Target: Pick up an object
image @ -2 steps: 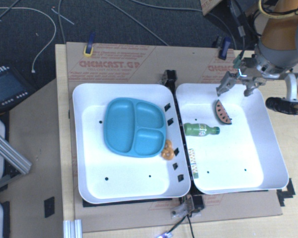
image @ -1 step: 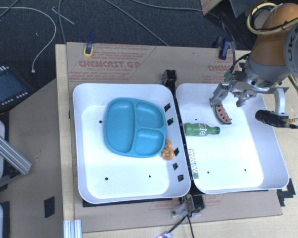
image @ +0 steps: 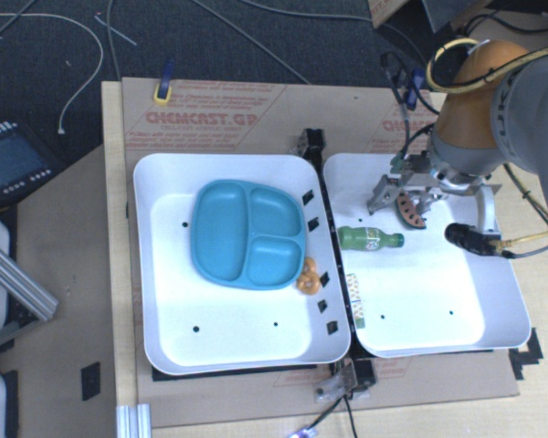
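Observation:
My gripper (image: 398,212) hangs over the back left part of the right bin (image: 438,318), open, its two grey fingers spread wide. A small reddish-brown object (image: 409,210) lies on the bin floor between them, closer to the right finger. Whether a finger touches it I cannot tell. Just in front of the gripper a green bottle (image: 370,239) lies on its side, cap pointing right. In the left bin (image: 164,318) a blue divided plate (image: 248,234) sits flat, and a small orange item (image: 308,279) rests at its front right corner.
A black divider with clips (image: 321,245) runs between the two bins. The arm's grey body and orange band (image: 479,99) fill the back right, with cables and a black connector (image: 470,237) hanging over the right bin. Cardboard surrounds the bins.

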